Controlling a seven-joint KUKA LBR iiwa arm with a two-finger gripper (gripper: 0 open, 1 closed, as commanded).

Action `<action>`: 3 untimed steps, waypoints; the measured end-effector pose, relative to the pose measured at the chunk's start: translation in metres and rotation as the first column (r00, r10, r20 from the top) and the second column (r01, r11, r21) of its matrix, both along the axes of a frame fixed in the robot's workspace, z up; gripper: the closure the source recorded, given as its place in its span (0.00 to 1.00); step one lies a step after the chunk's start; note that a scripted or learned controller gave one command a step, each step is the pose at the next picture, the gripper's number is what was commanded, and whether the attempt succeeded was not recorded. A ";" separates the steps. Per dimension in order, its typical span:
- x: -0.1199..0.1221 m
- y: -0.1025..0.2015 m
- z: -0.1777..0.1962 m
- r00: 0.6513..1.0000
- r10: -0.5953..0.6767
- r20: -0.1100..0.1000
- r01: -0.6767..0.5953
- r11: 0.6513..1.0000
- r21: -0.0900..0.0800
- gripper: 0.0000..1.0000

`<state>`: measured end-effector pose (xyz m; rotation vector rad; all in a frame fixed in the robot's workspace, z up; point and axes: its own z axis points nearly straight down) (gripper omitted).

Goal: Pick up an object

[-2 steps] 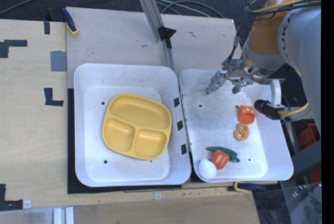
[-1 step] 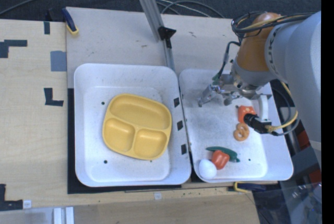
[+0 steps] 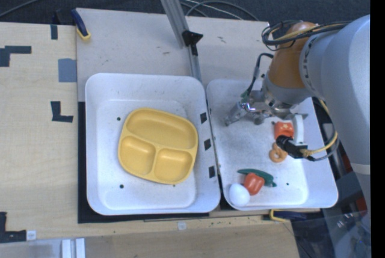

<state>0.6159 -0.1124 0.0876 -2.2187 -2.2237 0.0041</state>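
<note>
Objects for picking lie in the right bin (image 3: 319, 187): an orange-red piece (image 3: 283, 129) near the bin's right side, a small tan ring (image 3: 277, 154) just below it, a red pepper-like toy with green leaves (image 3: 254, 181) toward the near edge, and a white ball (image 3: 239, 194) touching the bin's near-left corner, just beside the pepper. None of these sits between the fingers of the tool (image 3: 231, 119).

Tool: low over the upper-left part of the right bin, metal fingers pointing left toward the divide between the bins. Fingers look close together with nothing gripped; how far apart they stand I cannot tell from this slant. The orange-red piece lies to the tool's right, under the wrist side; ring, pepper and ball are all nearer the camera than the tool, well apart from the fingertips.

Arm (image 3: 337, 64): grey, orange band (image 3: 286, 64) above the wrist, entering from the right over the bin's far-right corner. A black cable loops beside the ring.

Left bin (image 3: 96, 130): holds a yellow three-compartment plate (image 3: 158, 145), lying flat and slightly turned.

Tabletop (image 3: 30, 130): light wood, with dark tape marks at left. A metal post (image 3: 171, 1) slants down to the gap between the bins.
</note>
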 end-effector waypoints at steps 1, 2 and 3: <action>0.000 0.001 0.011 1.000 0.002 0.001 -0.002 1.000 0.001 1.00; -0.002 0.007 0.072 1.000 0.000 0.007 0.000 1.000 0.001 1.00; 0.007 0.000 0.124 1.000 -0.001 0.007 0.001 1.000 0.000 1.00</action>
